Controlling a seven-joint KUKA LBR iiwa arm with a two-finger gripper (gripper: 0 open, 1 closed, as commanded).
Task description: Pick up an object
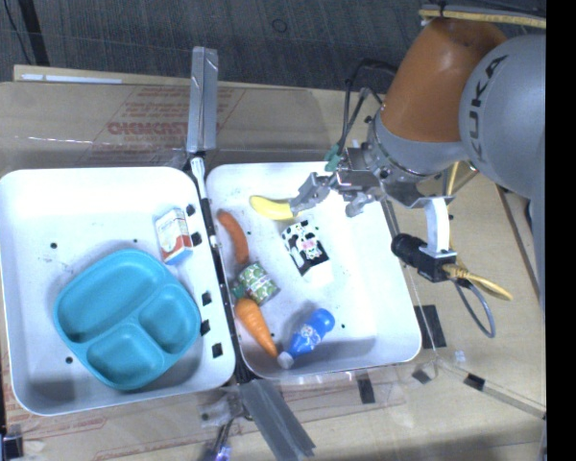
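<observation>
End effector [328, 185] hangs over the upper part of the right bin [400, 307], fingers pointing left; nothing is visibly between them, and I can't tell if they're spread or pressed together.

Nearest candidates:
- banana [272, 206], just left of the tips, near the bin's far wall. Looks like toy plastic: light, stiff, slick curved skin. Grip across the thick middle, not the tapered ends.
- cow-print carton [307, 248], just below the end effector, lying flat. Light, boxy, flat faces; pinch across the narrow sides. Probably the easiest pick.

Further down-left:
- sausage [234, 237] against the divider, little finger room.
- green can [255, 283], round, likely to roll.
- carrot [254, 325], tapered, will squirt out if gripped near the tip.
- blue bottle [307, 334], on its side, smooth.

Left bin [19, 353], well away: blue tray [127, 320] and a small box [174, 235].
</observation>
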